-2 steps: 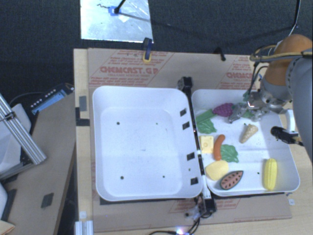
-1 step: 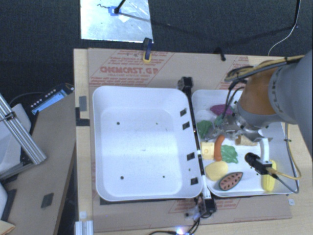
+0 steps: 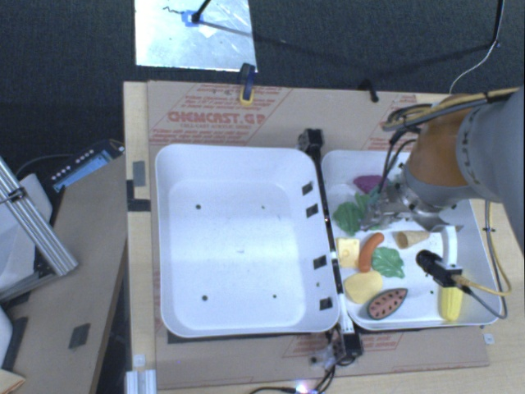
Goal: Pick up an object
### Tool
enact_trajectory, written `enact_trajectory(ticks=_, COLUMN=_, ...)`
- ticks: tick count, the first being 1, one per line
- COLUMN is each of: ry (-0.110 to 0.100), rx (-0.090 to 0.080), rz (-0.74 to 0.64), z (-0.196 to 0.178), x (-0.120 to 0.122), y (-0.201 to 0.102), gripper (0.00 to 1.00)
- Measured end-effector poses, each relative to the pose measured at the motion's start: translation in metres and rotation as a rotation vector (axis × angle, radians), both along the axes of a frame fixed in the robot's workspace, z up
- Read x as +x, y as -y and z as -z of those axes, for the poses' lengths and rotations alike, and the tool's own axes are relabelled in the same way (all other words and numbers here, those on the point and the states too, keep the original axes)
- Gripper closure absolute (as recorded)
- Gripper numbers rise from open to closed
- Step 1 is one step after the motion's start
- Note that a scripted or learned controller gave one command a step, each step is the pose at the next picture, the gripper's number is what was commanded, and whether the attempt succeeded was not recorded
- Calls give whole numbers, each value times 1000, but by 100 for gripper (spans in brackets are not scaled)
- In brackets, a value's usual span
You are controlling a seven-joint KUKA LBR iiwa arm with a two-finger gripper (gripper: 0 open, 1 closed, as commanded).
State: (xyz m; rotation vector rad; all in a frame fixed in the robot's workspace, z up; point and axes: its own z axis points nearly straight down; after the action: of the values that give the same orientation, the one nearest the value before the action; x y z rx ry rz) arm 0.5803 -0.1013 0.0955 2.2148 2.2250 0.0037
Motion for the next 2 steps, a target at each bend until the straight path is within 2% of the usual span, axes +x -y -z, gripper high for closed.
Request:
enact_trajectory(ticks=1, ry=22, rx=-4, rz=-5, z=-166, x=93, y=-15, gripper=100)
enact_trajectory(ticks=2, ry=3, rx=1, rz=-6, z=-186, x=89, y=-82, gripper=100)
